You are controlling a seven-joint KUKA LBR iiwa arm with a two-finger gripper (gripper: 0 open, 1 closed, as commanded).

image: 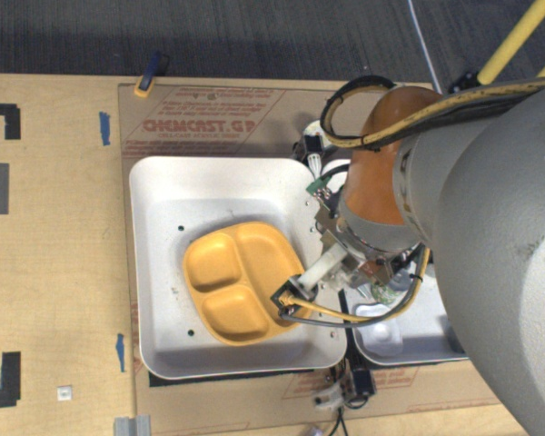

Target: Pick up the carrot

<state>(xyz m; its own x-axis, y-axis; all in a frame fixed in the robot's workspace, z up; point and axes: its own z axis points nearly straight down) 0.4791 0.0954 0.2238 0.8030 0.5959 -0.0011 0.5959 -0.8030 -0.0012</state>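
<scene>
My grey arm with its orange band (381, 166) reaches in from the right and hangs over the seam between the two bins. The gripper (368, 275) points down below the wrist, at the left edge of the right bin (409, 348). The wrist and cables cover it. The arm hides most of the right bin and whatever lies in it.
A yellow divided plate (241, 280) lies in the left white bin (163, 243), toward its right side and close to the wrist. A blue and yellow clip (150, 71) rests on the cardboard at the back. Blue tape marks (104, 127) sit left of the bins.
</scene>
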